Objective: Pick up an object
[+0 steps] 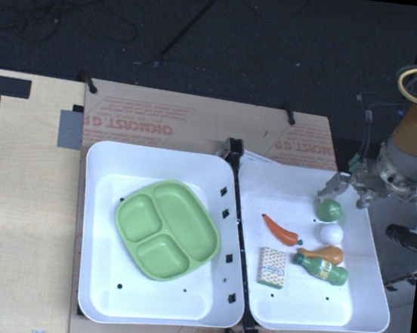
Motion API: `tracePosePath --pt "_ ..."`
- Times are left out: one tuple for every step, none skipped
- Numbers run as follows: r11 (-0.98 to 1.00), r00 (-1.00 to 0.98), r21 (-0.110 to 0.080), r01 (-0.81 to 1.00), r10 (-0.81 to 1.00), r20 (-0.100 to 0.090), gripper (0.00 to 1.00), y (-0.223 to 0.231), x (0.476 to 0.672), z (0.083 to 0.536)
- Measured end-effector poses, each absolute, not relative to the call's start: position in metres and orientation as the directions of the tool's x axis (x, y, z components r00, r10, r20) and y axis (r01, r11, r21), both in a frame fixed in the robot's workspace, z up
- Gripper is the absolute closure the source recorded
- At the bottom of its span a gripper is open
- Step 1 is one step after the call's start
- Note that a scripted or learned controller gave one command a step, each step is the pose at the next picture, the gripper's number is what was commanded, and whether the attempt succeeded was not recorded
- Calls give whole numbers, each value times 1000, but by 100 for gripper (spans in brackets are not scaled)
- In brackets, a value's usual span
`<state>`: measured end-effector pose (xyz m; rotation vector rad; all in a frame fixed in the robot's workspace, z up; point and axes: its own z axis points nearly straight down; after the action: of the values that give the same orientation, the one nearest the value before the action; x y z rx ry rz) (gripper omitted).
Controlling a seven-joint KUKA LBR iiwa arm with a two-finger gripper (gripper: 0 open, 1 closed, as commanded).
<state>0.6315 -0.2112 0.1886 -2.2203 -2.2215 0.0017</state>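
— Cardboard under two white bins; how far along are you?
— Barely begun. My gripper (349,186) hangs spread open and empty, just above the green ball (329,210) resting in the right bin (371,317). Grasping and lifting remain.

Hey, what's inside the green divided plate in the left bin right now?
The green divided plate in the left bin shows three compartments, each showing just bare green surface. Whatever is beneath the plate is covered by it and cannot be seen.
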Motion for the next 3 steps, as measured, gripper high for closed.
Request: tracePosePath --pt "1 -1 -3 1000 1000 1 0 -207 630 127" --pt "2 -2 -3 1000 1000 1 100 -207 631 139" --pt "1 -1 0 1000 1000 0 100 -204 624 183"
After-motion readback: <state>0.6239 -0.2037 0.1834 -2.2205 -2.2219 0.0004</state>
